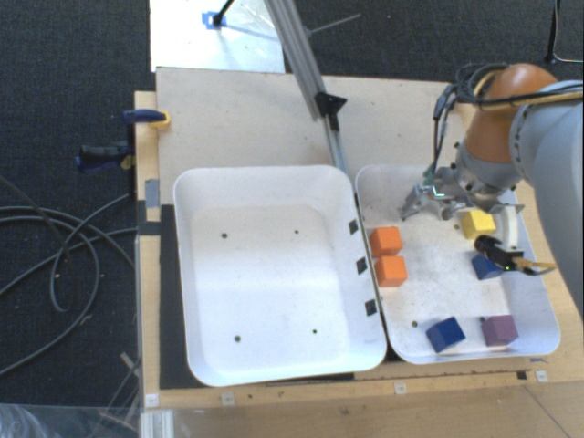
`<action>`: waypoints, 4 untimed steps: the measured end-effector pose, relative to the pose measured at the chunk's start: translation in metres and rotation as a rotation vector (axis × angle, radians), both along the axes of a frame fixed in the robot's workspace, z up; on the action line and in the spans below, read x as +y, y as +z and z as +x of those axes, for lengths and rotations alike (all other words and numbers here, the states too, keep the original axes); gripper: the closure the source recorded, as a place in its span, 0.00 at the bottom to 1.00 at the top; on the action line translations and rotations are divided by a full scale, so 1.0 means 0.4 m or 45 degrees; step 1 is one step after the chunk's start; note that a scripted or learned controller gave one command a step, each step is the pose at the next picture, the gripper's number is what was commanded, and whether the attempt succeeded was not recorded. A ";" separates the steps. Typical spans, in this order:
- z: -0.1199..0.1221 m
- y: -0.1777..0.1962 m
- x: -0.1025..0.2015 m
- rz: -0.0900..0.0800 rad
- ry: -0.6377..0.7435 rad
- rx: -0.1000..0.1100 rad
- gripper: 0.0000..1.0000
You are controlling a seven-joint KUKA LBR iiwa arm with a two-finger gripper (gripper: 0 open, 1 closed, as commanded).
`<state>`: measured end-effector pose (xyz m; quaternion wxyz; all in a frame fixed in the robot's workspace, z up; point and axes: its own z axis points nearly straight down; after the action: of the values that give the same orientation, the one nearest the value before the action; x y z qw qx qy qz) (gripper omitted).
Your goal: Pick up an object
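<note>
A grey-and-orange arm leans in over a wooden desk carrying two shallow white bins; the left bin holds no blocks, while the right bin holds every candidate for the pick. The claw hangs low over the right bin's far end with its metal fingers spread and nothing between them — open, gripping no object. Just beside it, partly under the wrist, sits a yellow block, the nearest target. A blue block lies near the right wall, two orange blocks sit touching each other by the left wall, and another blue block and a purple block rest near the front rim. The risks look plain: the yellow block sits off to the side of the fingers, so a straight descent may close on air — or a fingertip may clip the block and push it against the bin wall, beyond a clean grasp.
</note>
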<state>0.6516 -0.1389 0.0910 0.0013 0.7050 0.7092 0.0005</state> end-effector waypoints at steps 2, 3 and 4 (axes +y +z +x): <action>-0.017 0.140 0.125 0.004 0.009 -0.006 0.00; -0.122 -0.008 0.144 0.003 -0.006 0.008 0.00; -0.141 0.015 -0.051 -0.005 -0.014 0.001 0.00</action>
<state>0.5951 -0.1594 0.0969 0.0025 0.7088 0.7054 -0.0011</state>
